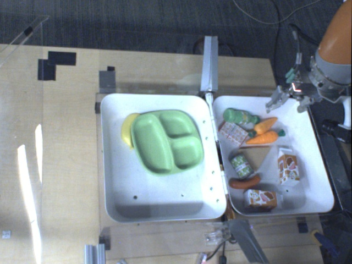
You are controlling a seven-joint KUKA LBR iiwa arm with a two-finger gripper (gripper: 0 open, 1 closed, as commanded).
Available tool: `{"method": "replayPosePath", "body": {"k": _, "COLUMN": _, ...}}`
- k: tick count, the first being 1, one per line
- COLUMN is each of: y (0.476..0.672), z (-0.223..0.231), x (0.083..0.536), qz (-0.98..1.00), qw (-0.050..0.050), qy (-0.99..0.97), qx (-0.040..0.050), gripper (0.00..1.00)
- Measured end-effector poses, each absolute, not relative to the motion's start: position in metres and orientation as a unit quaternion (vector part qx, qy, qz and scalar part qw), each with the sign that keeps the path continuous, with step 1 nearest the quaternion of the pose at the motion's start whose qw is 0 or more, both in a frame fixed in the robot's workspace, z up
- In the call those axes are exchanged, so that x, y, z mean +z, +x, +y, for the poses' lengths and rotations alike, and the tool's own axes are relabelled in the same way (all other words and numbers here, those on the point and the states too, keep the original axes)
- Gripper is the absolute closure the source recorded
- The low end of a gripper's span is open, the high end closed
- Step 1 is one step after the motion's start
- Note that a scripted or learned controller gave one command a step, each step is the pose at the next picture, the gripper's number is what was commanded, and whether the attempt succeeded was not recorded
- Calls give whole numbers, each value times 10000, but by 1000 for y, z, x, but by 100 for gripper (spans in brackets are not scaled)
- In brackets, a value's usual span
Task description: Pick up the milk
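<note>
Closest to me I see the bench (49, 164) — pale wood, smooth, with a shiny see-through sheet lying over its left part. Two white bins sit on it side by side, shallow, with round corners. A grey metal bar (209, 65) runs up between them.

The left bin (159, 202) holds a green tray (166, 140), soft-looking plastic with three dips in it. A yellow thing (128, 130) peeks out from under its left edge.

In the right bin (313, 164), nearest me, lies a small brown box (260, 198), and just above it a red sausage (243, 182). The milk (289, 168) is a little white and brown carton, lying toward the right side of that bin, apart from the rest. Left of it is a small round can (240, 165). Farther back I see a checked packet (233, 132), two orange carrots (263, 132) touching each other, and a green bottle (240, 116) on its side.

The gripper (287, 99) hangs over the far edge of the right bin — its fingers are spread apart with nothing between them. Behind the bench the floor (137, 10) is dark carpet, with a thin cable (264, 10) looping across it.
</note>
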State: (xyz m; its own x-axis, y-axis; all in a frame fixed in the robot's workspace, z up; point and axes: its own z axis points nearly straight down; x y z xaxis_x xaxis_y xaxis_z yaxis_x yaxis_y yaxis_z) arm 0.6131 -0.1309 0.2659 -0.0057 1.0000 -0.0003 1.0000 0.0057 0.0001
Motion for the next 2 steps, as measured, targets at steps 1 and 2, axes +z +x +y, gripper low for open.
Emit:
{"method": "replayPosePath", "body": {"k": 1, "y": 611, "z": -125, "x": 244, "qz": 6977, "qw": 6, "qy": 7164, "qx": 6, "gripper": 0}}
{"method": "replayPosePath", "body": {"k": 2, "y": 541, "z": -188, "x": 186, "qz": 7255, "qw": 1, "qy": 6882, "qx": -1, "gripper": 0}}
